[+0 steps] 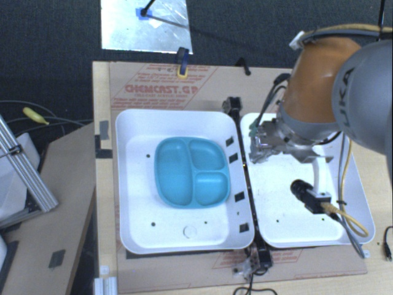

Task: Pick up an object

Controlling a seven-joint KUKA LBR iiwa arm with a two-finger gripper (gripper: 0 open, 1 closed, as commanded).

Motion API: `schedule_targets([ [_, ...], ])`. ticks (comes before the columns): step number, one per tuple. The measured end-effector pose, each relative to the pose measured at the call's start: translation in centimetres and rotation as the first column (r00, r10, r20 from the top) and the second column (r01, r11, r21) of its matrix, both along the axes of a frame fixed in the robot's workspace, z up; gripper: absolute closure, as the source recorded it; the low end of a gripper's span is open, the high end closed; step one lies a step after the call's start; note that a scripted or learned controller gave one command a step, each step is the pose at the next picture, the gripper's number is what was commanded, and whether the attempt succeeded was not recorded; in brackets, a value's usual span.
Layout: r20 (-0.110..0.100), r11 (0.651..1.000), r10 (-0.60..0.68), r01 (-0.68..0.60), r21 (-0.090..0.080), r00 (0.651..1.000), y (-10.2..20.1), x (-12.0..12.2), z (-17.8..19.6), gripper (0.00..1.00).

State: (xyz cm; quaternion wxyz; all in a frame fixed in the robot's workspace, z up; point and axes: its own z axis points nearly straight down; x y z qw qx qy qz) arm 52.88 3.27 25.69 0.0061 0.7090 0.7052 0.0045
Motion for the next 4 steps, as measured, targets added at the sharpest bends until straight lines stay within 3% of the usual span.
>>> schedule_targets([
  [1, -0.006, 1.000, 0.014, -0.014, 0.006, 1.000, 4.1, -3.0, 7.0, 1.00],
  [2, -0.009, 1.000, 0.013, -0.013, 0.005, 1.000, 6.7, -4.2, 10.7, 1.00],
  [4, -0.012, 1.000, 0.010, -0.010, 0.004, 1.000, 13.0, -4.2, 16.0, 1.00],
])
